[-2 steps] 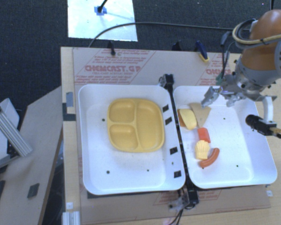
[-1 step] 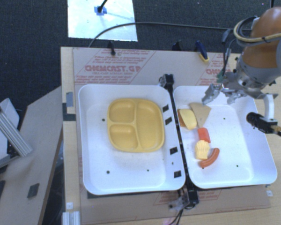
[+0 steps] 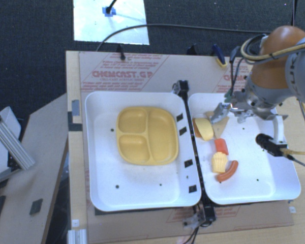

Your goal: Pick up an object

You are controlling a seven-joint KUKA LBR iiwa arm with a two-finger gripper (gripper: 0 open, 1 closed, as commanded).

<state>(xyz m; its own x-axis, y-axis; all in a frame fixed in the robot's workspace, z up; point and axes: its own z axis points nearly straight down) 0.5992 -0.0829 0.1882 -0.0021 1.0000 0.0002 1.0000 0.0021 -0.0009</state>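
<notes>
A: Looking down at the bench, I see two shallow white plastic bins side by side. In the left white bin (image 3: 99,187) there is a yellow plastic plate with three compartments (image 3: 146,135), lying flat near the middle.

B: And the right white bin (image 3: 274,187)?

A: It has the small food toys. A pale yellow wedge like a piece of cheese (image 3: 204,128) lies close to the divider between the bins. Just below it there is a short orange-red piece like a carrot (image 3: 221,146), then a yellow ridged piece like corn (image 3: 219,162), and beside that a curved orange-red sausage (image 3: 227,171). The corn and the sausage touch or nearly touch.

B: Where is the arm?

A: The grey arm with the orange band (image 3: 277,55) comes in from the right, over the back part of the right bin. Its two-finger metal gripper (image 3: 219,113) points to the left and sits just at the upper right of the cheese wedge, maybe touching it.

B: Is the gripper open or closed?

A: I cannot tell this; the tip is too small and partly blurred. I see nothing clearly between its ends, and the toys lie on the bin floor.
</notes>
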